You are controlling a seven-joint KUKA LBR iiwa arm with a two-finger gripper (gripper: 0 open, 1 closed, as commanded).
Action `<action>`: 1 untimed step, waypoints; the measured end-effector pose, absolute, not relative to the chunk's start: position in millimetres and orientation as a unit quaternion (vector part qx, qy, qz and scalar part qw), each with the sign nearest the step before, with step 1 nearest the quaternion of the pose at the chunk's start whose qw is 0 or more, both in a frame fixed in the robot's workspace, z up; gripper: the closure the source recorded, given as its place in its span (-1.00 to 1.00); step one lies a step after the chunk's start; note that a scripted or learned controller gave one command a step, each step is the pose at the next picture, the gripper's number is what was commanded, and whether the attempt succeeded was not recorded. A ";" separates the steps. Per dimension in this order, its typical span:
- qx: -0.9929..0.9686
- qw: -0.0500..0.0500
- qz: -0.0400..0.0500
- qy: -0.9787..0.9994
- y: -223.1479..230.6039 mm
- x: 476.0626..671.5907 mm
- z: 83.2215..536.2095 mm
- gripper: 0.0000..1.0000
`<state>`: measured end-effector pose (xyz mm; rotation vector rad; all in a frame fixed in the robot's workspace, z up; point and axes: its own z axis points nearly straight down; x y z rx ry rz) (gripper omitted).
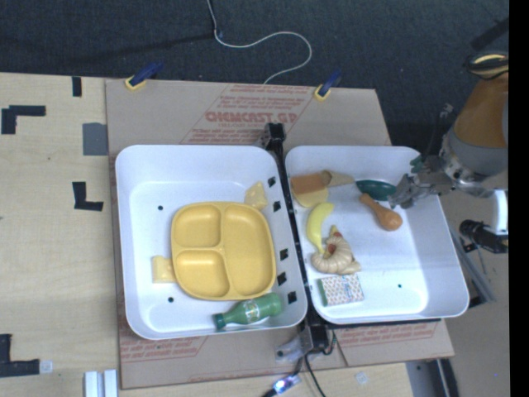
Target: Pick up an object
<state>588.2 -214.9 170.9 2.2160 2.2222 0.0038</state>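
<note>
Two white bins sit side by side. The left bin (pixel 132 222) has one big yellow plate (pixel 223 249), one green bottle (pixel 248 311) and two small yellow pieces. The right bin (pixel 430 292) has one banana (pixel 319 223), one spoon (pixel 378 202), one lumpy root (pixel 335 256) and one little packet (pixel 341 289). The gripper (pixel 411 187) is at the right bin's far right edge, near the spoon. I cannot tell if it is gripping anything.
</note>
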 end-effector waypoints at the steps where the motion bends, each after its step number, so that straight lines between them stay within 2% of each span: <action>1: 0.706 0.002 0.001 0.708 -214.3 589.6 224.3 1.00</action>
